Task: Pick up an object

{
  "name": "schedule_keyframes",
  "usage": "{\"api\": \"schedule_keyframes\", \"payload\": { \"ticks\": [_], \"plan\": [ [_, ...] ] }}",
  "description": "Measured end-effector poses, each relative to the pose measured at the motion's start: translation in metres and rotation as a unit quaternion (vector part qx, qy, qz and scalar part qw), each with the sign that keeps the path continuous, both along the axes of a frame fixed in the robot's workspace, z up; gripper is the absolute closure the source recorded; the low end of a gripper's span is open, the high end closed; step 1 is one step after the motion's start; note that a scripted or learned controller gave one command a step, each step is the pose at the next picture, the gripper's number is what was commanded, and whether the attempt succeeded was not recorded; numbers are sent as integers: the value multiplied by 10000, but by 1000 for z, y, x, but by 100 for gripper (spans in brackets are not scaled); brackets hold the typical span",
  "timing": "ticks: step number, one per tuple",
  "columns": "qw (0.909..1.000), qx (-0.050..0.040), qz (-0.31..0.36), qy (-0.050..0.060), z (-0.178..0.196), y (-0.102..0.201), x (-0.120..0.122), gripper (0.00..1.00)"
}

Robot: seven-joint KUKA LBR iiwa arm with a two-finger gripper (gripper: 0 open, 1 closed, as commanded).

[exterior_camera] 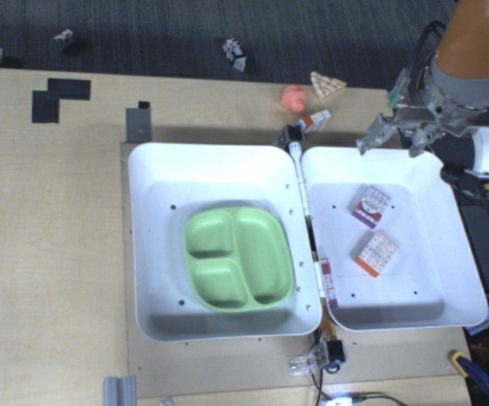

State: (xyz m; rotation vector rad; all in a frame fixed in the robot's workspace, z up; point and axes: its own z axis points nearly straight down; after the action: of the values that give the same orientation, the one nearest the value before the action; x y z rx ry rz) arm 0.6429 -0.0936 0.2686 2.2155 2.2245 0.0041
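The orange packet [376, 253] lies nearest in the right bin [447, 311], the purple packet [370, 205] just beyond, both flat and loose for grabbing. The gripper [394, 137] hovers over the far rim, spread and empty.

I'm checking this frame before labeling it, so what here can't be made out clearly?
- Gripper, camera view: fingers small and blurred, state unclear.
- Arm: cut off by the top and right edges.
- Two packets in the right bin: print too small to read.
- Green tray: underside hidden.
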Motion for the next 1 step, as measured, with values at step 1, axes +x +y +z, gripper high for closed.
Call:
{"api": "schedule_keyframes", "payload": {
  "ticks": [1],
  "plan": [
    [10000, 2, -12, 18, -122, -9, 16, 0]
  ]
}}
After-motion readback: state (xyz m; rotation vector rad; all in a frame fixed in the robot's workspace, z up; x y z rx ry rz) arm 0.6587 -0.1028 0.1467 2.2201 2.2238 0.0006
